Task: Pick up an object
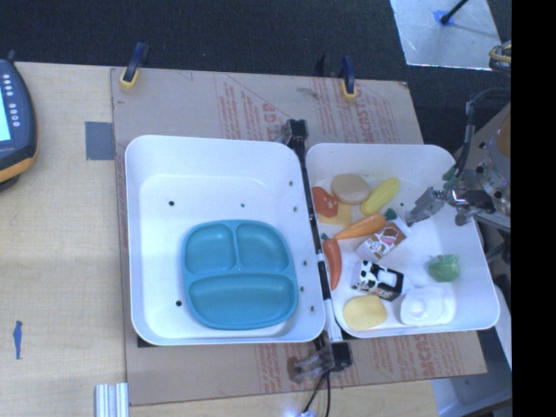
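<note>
1. At the far left, the left bin (139, 233) holds a blue divided plate (240, 274), lying flat toward its near side. I touch nothing there.
2. The right bin (473, 320) sits just beside it, the two rims meeting along the middle of the bench.
3. Along that bin's left wall lie a red piece (324, 202) and, lower down, a slim red-orange piece (333, 263).
4. Next come a tan round piece (350, 187), an orange carrot (360, 228), a yellow corn cob (380, 195), a small red and white carton (383, 241), a black and white cow toy (377, 279) and a yellow lump (365, 312) near the front rim.
5. Further right are a white object (427, 306) and a green object (444, 268), apart from each other.
6. My gripper (424, 207) hangs over the upper right part of the right bin, pointing left toward the corn cob and carrot, near them but apart. Nothing shows between my fingers. Whether they are spread or closed, I cannot tell from this slant.
</note>
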`<control>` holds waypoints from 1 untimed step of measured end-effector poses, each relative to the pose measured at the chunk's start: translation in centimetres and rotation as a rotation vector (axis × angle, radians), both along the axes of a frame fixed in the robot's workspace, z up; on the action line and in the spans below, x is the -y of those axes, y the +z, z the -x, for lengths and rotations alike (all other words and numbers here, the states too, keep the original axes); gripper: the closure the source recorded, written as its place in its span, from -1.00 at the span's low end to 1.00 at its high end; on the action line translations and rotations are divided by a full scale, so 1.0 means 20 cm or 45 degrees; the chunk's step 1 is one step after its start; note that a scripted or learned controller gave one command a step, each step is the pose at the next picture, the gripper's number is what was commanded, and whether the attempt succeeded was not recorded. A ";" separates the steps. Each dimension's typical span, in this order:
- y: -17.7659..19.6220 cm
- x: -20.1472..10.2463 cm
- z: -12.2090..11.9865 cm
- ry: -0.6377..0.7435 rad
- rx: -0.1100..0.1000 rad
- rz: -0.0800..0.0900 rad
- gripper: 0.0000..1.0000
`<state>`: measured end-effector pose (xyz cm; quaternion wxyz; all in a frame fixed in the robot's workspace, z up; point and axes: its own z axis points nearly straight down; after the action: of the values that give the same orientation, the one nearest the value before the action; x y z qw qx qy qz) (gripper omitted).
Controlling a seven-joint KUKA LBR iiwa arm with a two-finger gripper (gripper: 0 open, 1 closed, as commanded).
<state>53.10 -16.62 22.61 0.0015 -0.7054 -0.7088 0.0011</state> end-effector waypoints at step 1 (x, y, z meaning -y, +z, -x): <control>-0.59 -0.06 -0.20 -0.002 0.020 0.003 -1.00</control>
<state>57.07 -15.40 10.90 -0.0048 -0.7059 -0.7083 -0.0036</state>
